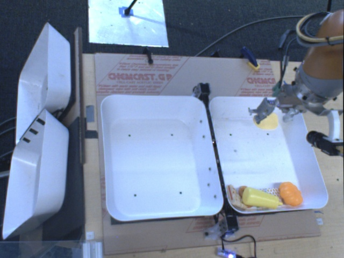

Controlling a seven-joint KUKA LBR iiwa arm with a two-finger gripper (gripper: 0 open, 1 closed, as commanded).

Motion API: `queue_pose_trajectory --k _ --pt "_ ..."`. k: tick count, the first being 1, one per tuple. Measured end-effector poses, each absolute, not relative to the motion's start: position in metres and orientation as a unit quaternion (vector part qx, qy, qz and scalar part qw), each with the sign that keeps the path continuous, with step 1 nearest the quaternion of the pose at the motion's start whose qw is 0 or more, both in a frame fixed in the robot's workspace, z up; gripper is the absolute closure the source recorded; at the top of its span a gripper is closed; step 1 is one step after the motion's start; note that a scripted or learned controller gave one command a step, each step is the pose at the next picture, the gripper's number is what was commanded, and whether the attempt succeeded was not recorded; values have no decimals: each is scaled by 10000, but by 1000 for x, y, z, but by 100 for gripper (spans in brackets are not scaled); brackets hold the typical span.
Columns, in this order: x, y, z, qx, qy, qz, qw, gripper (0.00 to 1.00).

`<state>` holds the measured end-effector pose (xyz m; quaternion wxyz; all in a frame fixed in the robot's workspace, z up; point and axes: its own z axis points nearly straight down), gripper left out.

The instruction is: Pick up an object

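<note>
A wooden bench seen from above holds two shallow white bins side by side. Everything below is placed relative to the right bin [301, 144].

The grey arm with its orange band reaches in from the right, and its gripper [264, 112] hangs over the far part of the right bin. The fingers look slightly parted with nothing between them. Just beneath and beside the gripper, on the bin floor near the far wall, lies a pale yellow flat object [269, 122].

In the near corner of the right bin sits a cluster: a yellow banana-like object [260, 198], an orange round object [291, 193] touching its right end, and a tan cracker-like piece [235, 196] at its left.

The left bin [156, 155] sits just left of the right bin, touching it along a black divider.

Behind both bins lies a clear sheet [161, 77] printed in red; "CHEMCAST GP" can be read, repeated, and partly cut off behind the right bin.
</note>
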<state>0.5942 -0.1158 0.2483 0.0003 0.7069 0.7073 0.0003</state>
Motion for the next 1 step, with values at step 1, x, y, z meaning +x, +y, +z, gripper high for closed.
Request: queue_pose_trajectory --k 1 --pt "596 -162 266 7081 7061 3 12 0"
